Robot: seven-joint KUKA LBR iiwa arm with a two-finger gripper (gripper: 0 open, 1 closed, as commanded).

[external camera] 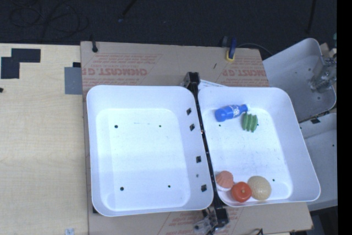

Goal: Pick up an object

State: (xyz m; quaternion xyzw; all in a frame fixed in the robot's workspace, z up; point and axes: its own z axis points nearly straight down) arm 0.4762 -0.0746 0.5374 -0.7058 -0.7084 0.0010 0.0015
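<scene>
Lying in the far part of the right shallow white plastic bin [300, 135] are a blue plastic bottle [231, 112] and, just beside it, a small green ridged object [250, 121]. A pale pink round piece [224, 179], a red round toy fruit [241, 191] and a beige ball [259, 187] are crowding together at its near edge. The left shallow white bin [91, 140] is sitting alongside. The grey arm's gripper [322, 78] is hanging outside the bins at the right; how wide its claw is cannot be told.
</scene>
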